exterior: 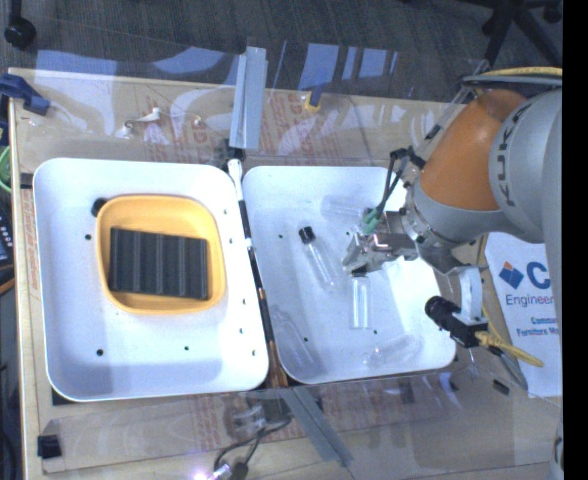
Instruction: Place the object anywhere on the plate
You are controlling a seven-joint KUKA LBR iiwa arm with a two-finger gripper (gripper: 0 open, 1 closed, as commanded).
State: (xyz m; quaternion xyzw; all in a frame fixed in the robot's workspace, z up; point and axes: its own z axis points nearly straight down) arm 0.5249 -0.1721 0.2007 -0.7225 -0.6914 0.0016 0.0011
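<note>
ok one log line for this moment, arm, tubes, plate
arm: gripper low over right bin | tubes: capped tube and clear tube lying in right bin | plate: yellow plate in left bin

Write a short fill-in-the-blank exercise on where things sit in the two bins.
1. The yellow plate lies in the ____ bin.
2. The clear tube with a black cap lies in the ____ bin.
3. The plate carries a dark ____ insert.
4. The gripper hovers over the ____ bin.

Missing words: left; right; ribbed; right
</note>
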